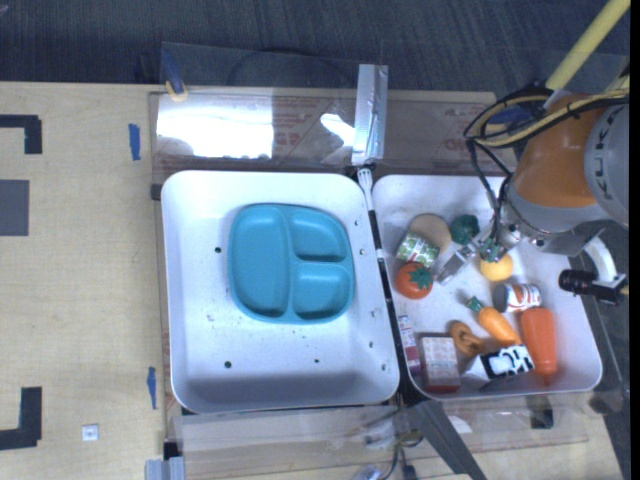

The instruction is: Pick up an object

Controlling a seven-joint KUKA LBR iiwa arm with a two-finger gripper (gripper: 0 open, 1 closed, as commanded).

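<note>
Camera view showed the gripper (478,259) lowered into the right bin (585,368), right of centre, beside a yellow toy (495,267), presumably lining up a pick; jaw state unclear.

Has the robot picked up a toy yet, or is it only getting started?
Nothing looks picked up yet. The claw is low in the right bin, beside the small yellow toy, so it seems to be reaching for something. I can't tell if it has hold of anything. The tomato, the carrot and the other toys lie in the bin. The lift is left to do.
</note>
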